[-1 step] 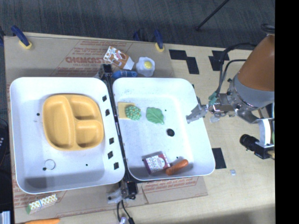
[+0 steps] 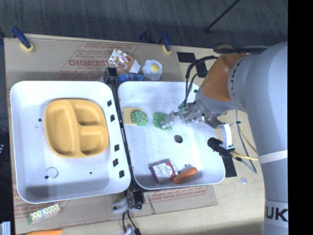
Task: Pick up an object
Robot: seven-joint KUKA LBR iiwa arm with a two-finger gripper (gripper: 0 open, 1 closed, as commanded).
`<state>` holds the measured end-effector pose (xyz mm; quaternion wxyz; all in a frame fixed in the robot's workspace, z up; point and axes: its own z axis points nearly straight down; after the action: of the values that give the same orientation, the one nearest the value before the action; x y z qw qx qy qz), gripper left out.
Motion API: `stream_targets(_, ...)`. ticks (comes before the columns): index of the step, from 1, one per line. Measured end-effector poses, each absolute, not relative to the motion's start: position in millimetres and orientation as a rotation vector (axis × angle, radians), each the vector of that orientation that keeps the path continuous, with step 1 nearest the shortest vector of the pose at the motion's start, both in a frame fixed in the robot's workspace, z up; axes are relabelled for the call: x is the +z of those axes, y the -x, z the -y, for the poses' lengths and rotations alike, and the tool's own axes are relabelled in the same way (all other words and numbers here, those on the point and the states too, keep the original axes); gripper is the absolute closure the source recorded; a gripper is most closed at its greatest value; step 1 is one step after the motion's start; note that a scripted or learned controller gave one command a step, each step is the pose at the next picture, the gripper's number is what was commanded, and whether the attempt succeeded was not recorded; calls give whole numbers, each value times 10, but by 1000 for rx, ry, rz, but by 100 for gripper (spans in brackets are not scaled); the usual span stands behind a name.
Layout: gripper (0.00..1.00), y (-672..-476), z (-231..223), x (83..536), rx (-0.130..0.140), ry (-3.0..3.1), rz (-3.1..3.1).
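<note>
My gripper (image 2: 169,122) reaches into the right bin (image 2: 146,92) from the right, its fingertips at a small green object (image 2: 159,119) near the bin's middle. Whether the fingers close on it is hidden. To the left of it lies a yellow sponge-like piece with a green bumpy ball (image 2: 135,116) on it. Along the bin's front edge lie a dark red packet (image 2: 163,171) and an orange carrot (image 2: 185,175). A small dark spot (image 2: 178,139) marks the bin floor just below the gripper.
The left bin (image 2: 24,180) holds a yellow divided tray (image 2: 77,127). Behind the bins on the cardboard lie a snack packet (image 2: 120,59), a blue item (image 2: 129,77) and a white-and-yellow egg toy (image 2: 153,69). A wrapped candy (image 2: 44,213) lies at the front left.
</note>
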<state>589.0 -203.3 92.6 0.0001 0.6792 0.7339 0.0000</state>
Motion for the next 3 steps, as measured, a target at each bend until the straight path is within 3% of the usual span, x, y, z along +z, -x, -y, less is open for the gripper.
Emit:
stream_targets(1, 0, -5798, 1543, 913, -4, -2158, -2289)
stream_targets(2, 0, -6088, 1467, 922, -1, -1775, -2592)
stream_targets(3, 100, -6094, 1468, 1028, -2, -1770, -2595)
